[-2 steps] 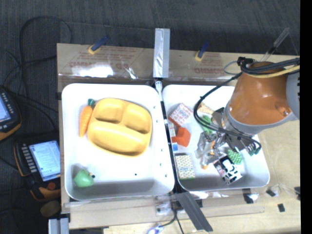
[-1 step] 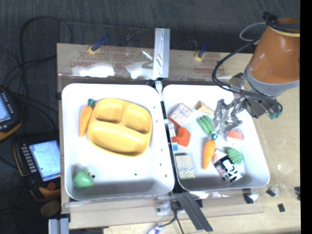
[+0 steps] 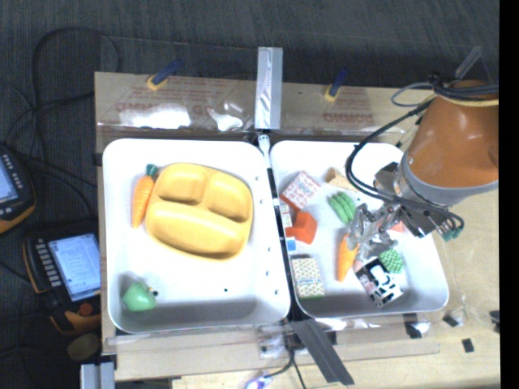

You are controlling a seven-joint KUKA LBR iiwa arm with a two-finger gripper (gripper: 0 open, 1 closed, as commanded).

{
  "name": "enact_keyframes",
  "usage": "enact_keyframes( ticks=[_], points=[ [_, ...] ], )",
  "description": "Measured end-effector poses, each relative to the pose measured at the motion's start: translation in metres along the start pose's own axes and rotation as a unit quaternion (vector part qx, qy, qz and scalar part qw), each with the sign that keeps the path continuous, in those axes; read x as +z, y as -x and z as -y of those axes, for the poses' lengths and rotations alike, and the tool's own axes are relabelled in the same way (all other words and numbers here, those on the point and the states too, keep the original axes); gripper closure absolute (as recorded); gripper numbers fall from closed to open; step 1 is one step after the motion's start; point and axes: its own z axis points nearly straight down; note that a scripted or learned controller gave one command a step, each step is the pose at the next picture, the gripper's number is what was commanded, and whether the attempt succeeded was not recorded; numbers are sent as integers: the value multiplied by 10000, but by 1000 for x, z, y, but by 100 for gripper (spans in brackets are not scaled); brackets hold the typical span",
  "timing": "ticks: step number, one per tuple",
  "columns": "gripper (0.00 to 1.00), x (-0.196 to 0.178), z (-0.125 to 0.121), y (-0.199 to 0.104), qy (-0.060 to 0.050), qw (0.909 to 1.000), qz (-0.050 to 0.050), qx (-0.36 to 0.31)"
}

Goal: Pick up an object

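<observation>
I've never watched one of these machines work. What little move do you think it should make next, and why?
Probably a short, straight drop. The gripper hangs in the right bin just above the top end of a small carrot, and nothing shows between its fingers. Green pieces and a black-and-white item lie close by, so going straight down seems least likely to nudge them.
</observation>
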Motion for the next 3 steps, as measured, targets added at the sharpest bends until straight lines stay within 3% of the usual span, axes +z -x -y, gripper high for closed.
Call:
enact_keyframes(
  ticks=[1,2,3],
  points=[
    [100,125,-3,6,-45,9991,43,-426],
    [0,126,-2,6,-51,9991,47,-424],
    [0,127,19,47,-40,9939,18,-1106]
  ],
)
